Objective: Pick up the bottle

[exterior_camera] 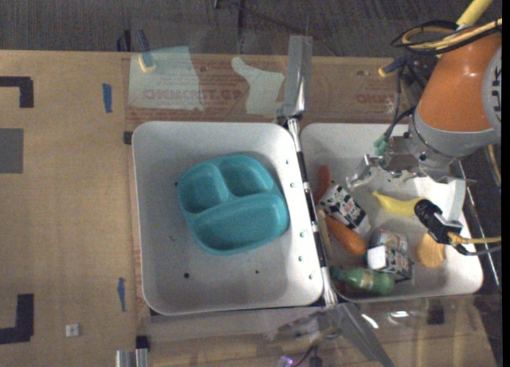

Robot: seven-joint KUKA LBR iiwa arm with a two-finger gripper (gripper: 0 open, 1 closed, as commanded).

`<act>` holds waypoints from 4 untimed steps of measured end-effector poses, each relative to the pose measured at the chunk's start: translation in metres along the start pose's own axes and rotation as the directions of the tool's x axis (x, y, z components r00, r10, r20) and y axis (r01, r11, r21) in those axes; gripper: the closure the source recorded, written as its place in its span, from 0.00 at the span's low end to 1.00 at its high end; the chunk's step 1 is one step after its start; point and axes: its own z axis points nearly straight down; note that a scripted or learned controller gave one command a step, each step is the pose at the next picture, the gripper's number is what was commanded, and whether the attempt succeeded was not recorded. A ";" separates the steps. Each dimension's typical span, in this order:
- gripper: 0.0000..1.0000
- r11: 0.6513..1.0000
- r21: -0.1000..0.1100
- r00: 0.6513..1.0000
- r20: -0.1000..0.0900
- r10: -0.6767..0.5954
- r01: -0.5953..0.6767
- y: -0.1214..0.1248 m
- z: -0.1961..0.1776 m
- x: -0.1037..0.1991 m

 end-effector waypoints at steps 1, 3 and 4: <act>0.00 0.972 -0.021 0.973 -0.006 0.233 -0.233 0.002 0.080 -0.014; 0.00 0.916 -0.003 0.916 0.001 0.402 -0.402 0.012 0.050 -0.123; 0.00 0.839 0.003 0.839 0.000 0.544 -0.544 -0.027 0.045 -0.055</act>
